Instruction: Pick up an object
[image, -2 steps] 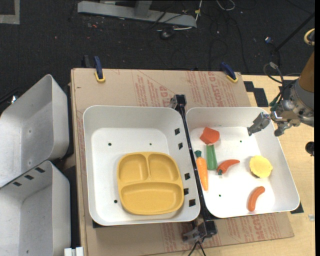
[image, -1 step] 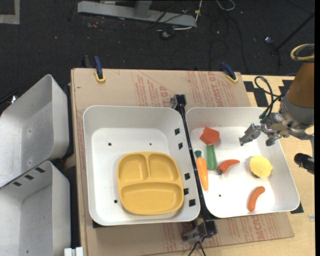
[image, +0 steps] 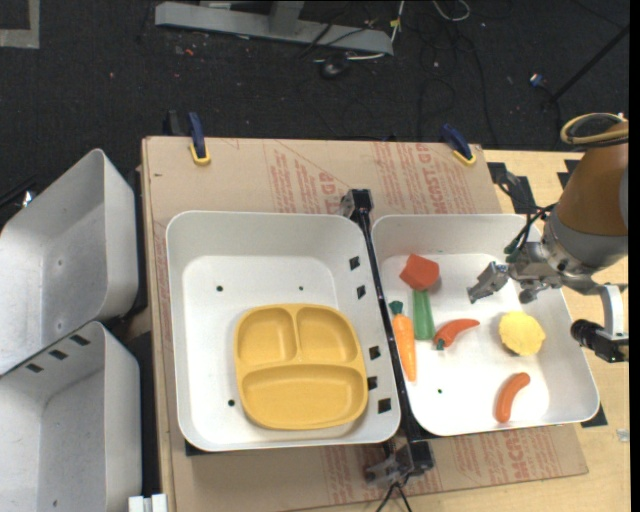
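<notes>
The right bin (image: 560, 400) holds several toy foods. A red block (image: 420, 271) lies at its upper left, with a green stick (image: 423, 315) and an orange carrot (image: 404, 345) below it. A red chili (image: 456, 331) sits mid-bin, a yellow lemon (image: 522, 333) to its right, and a red sausage (image: 511, 396) near the front. My gripper (image: 508, 288) hangs over the bin's upper right, just above the lemon and right of the red block. It is open, with bare bin floor showing between its fingers.
The left bin (image: 200, 300) carries a yellow divided plate (image: 300, 365). A black divider (image: 380, 320) runs between the bins. Two spare white bins (image: 60, 250) stand off the bench at the left. Bare floor lies in the right bin's front right corner.
</notes>
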